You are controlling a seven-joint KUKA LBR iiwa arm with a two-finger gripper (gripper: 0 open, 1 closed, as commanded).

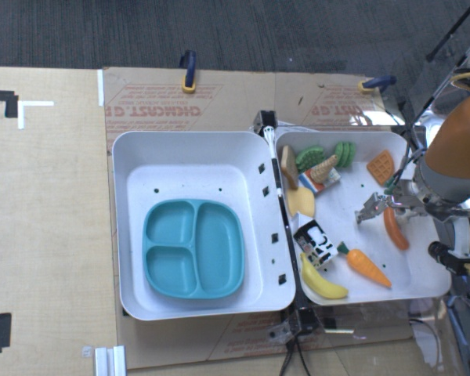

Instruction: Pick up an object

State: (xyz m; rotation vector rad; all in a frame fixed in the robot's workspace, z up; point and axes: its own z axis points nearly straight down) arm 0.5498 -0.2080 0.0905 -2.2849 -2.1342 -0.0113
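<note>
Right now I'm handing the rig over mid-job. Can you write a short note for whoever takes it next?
Gripper: low in the right bin, nothing seen held. Whether it is open, I cannot tell.
Things: all toys in the right bin; carrot, banana, sausage and waffle lie nearest. Left bin holds a teal tray.
Done: arm reached in.
Left: grasp one object and lift it.
</note>
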